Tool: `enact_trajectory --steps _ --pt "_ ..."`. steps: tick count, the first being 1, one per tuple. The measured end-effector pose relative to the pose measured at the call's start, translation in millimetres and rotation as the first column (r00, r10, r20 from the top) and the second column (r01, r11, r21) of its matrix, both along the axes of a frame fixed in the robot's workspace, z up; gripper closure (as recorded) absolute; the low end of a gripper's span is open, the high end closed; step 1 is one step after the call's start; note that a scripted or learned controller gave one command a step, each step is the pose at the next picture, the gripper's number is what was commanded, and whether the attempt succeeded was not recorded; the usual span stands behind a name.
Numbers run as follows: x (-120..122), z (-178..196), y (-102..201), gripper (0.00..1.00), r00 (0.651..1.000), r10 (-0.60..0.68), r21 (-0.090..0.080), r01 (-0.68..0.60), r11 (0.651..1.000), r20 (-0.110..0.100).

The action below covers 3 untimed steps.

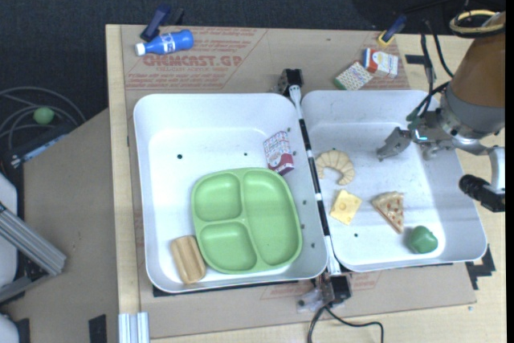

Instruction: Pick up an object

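The right bin (pixel 450 253) holds a pale croissant (pixel 336 165), a yellow cheese wedge (pixel 347 206), a pizza slice (pixel 391 210) and a green pepper (pixel 422 238). My gripper (pixel 395 145) hangs over the upper middle of that bin, right of the croissant and above the pizza slice. Its grey fingers point left and down, with nothing seen between them. The left bin (pixel 161 140) holds a green divided plate (pixel 243 218), a red-and-white carton (pixel 278 152) at the plate's upper right and a tan bread piece (pixel 187 259) at the lower left.
A blue-and-white bottle (pixel 165 42) lies on the cardboard behind the left bin. Small boxes (pixel 368 68) sit behind the right bin. Black clamps (pixel 292 82) mark the seam between the bins. Cables run near the arm at the right.
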State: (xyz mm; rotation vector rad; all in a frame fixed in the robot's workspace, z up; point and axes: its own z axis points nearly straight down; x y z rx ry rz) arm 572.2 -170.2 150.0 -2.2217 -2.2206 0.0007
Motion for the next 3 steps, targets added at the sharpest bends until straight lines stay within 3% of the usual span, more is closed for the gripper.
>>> enact_trajectory --steps 1,2,3 --pt "-58.2 -66.1 33.0 0.0 1.0 0.0 0.001 0.0 1.0 -0.001" --pt "-93.9 -65.6 5.7 0.0 1.0 -0.001 0.001 0.001 1.0 -0.002" --pt "-93.0 -30.2 -45.5 0.0 1.0 -0.001 -0.002 0.001 1.0 0.002"
